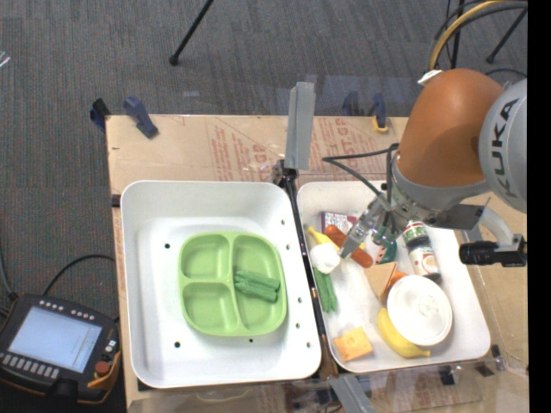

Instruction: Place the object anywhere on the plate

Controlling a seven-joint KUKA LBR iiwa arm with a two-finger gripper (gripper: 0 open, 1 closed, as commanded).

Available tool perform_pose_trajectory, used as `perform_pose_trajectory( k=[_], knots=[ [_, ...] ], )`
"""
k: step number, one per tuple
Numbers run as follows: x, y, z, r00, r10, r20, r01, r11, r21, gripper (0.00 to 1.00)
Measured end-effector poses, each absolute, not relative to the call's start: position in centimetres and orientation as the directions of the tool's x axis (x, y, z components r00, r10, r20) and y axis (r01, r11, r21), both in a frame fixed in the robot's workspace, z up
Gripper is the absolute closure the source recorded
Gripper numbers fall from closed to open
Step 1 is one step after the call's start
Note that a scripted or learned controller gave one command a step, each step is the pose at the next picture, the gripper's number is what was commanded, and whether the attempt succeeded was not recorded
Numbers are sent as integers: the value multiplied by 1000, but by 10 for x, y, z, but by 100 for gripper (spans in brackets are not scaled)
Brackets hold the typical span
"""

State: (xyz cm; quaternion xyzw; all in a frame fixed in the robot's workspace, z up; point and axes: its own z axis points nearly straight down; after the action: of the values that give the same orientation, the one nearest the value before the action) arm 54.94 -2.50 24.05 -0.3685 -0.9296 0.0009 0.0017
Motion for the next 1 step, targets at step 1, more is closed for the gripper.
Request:
perform_pose_trajectory(
  k=[1],
  knots=[
    [528, 75, 201, -837, 547, 4, 547, 837, -2, 100]
  ],
)
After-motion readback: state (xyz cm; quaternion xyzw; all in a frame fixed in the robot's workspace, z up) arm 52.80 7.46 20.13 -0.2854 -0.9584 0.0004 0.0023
